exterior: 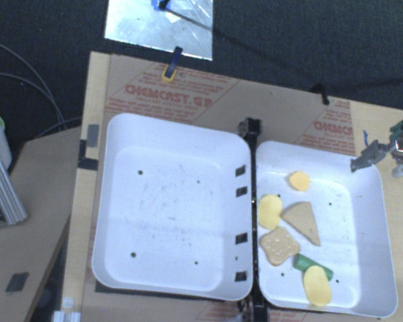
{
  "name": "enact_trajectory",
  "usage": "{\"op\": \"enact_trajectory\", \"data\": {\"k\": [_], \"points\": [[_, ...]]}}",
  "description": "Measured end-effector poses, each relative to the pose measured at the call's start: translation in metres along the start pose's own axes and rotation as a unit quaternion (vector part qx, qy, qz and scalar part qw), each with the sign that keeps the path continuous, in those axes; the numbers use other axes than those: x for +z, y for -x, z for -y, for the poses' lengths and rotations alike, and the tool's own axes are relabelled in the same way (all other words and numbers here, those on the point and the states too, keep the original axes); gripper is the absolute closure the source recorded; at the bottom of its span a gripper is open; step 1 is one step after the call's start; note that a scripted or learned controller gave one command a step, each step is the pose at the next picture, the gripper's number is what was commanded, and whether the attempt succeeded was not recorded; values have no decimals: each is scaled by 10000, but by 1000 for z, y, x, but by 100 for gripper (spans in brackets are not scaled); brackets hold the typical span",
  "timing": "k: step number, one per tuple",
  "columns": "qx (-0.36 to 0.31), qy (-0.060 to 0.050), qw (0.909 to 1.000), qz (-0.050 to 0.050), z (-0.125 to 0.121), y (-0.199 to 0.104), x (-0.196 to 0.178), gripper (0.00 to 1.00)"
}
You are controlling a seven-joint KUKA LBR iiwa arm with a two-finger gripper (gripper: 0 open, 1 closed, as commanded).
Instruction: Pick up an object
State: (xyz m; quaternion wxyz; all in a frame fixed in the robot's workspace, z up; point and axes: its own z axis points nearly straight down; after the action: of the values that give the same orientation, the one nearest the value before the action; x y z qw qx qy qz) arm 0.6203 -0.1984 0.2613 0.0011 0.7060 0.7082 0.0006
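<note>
So we've got the two white bins sitting side by side on the tabletop (pixel 219 92). The left bin (pixel 172 208) has just specks and a few dark dots on its floor. All the stuff is in the right bin (pixel 369 242), bunched toward its left half.

Near the far side of that bin there's a small round yellow piece (pixel 299 181). Nearer than that, right by the divider, sits a pale yellow oval piece (pixel 269 211), and just beside it on the right is a tan wedge (pixel 303 221); the two look like they touch. Nearer again is a square tan cracker-looking thing (pixel 279 245), close under the wedge. Then at the near end a green piece (pixel 315 267) pokes out from under a yellow lemon-shaped piece (pixel 317 286), which lies partly on top of it.

The pincer (pixel 367 155) hangs over the right bin's far right corner, well apart from all the objects. We can't tell how far apart it is set, too small and blurry. Nothing visible in it.
</note>
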Motion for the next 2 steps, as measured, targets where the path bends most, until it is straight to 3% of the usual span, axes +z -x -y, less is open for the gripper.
{"op": "enact_trajectory", "data": {"k": [1, 2], "points": [[-47, 16, 10000, -8, -35, -99, 1, 0], [-68, 39, 10000, -26, -46, -223, -61, 0]]}}
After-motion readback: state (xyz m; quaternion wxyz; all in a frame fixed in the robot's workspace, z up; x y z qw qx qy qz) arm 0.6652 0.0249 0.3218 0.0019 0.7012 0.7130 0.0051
